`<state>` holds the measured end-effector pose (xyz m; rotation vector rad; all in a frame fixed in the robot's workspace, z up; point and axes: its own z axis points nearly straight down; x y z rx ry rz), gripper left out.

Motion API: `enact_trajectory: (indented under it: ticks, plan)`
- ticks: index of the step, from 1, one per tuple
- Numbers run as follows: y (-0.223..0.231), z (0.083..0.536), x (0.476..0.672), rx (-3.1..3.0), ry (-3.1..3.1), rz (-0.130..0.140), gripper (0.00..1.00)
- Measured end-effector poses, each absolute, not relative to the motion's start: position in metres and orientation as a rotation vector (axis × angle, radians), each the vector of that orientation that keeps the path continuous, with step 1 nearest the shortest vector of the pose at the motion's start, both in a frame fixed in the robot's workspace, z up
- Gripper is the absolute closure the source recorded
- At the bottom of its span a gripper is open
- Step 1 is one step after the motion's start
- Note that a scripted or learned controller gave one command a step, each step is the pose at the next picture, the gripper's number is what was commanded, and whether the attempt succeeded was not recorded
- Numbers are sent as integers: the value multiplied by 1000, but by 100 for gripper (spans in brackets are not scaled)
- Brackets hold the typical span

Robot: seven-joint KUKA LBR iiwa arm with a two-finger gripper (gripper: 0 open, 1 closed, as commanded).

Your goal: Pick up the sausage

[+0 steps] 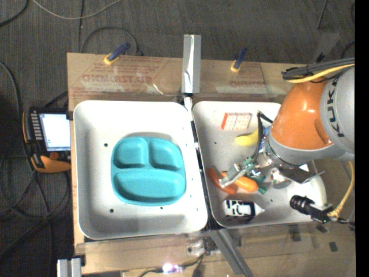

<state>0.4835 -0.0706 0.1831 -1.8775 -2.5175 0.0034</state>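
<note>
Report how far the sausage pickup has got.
Done: the arm has reached into the right bin and the pincer sits low at the sausage. In hand: closing in on it; a grip cannot be confirmed. Left: lifting it, since the sausage lies on the bin floor beside the carrot.

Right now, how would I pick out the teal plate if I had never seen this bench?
Look at the left white bin of the two side by side. The teal plate lies flat in its middle, divided into three compartments. It is the sole thing in that bin, whereas the small items crowd the right bin under the arm.
</note>
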Motion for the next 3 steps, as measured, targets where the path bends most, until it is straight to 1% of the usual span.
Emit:
enact_trajectory:
  ticks: [1, 2, 3]
  plan:
    - [-8, 183, 484, -1795, -2576, 2, 0]
    - [-57, 183, 483, -2173, -2266, 6, 0]
    - [-36, 246, 484, -2356, -2081, 6, 0]
